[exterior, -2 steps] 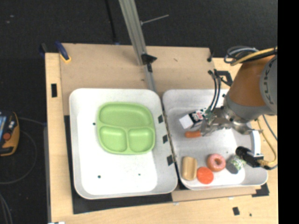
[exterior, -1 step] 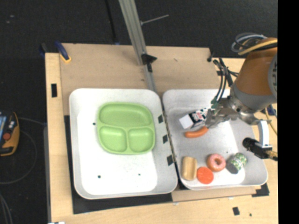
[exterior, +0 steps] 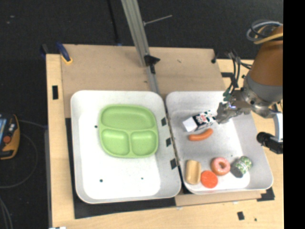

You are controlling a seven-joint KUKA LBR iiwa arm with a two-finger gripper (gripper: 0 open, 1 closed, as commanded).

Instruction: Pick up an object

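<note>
Counter (exterior: 119,66): pale wood board bearing two shallow white bins side by side. Landmark for all places below: the green divided plate.

1. Left bin (exterior: 86,175): white, rounded corners, a few small dark specks on its floor.
2. Green divided plate (exterior: 128,130): three compartments, lying flat in the upper middle of the left bin.
3. Metal post (exterior: 138,32): grey rail rising at a slant from the counter's far side, above and slightly right of the plate.
4. Right bin (exterior: 190,104): white, just right of the left bin, their walls meeting right of the plate.
5. Bread roll (exterior: 192,171): tan, upright oblong, right of and below the plate, near the right bin's front wall.
6. Small box (exterior: 199,121): white with dark and coloured print, too small to read; right of the plate, level with its upper half.
7. Sausage (exterior: 200,136): orange-red, lying just below the box.
8. Red round piece (exterior: 208,179): just beside the roll, farther from the plate.
9. Doughnut (exterior: 220,165): pink-iced, touching or nearly touching the red piece.
10. Green-and-white ball (exterior: 242,166): farthest right of the front row.
11. Jaws (exterior: 223,114): at the box's right end, far right of the plate; I cannot tell whether they stand apart or closed, nor whether they grip the box. Grey arm with orange band behind.
</note>
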